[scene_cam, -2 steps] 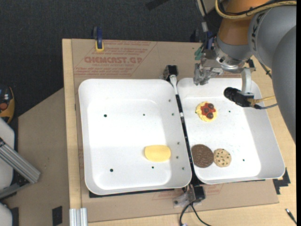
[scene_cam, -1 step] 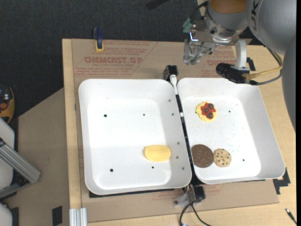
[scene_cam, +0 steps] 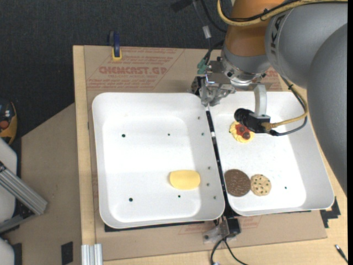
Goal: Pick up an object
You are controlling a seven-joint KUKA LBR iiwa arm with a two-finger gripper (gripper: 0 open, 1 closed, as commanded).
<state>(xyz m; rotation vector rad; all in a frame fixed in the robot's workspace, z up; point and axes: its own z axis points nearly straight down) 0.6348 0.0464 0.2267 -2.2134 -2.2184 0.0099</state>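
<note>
My gripper (scene_cam: 212, 93) hangs over the bins' shared rim; whether it holds anything, I cannot tell; the nearest target, probably, is the yellow-red toy (scene_cam: 241, 132).

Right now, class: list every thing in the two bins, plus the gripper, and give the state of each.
Yellow oval piece: lying flat, left bin.
Brown cookie: flat, right bin.
Chip cookie: flat, touching the brown cookie.
Yellow-red toy: right bin, partly hidden.
Gripper: above the bins' far divide.
</note>
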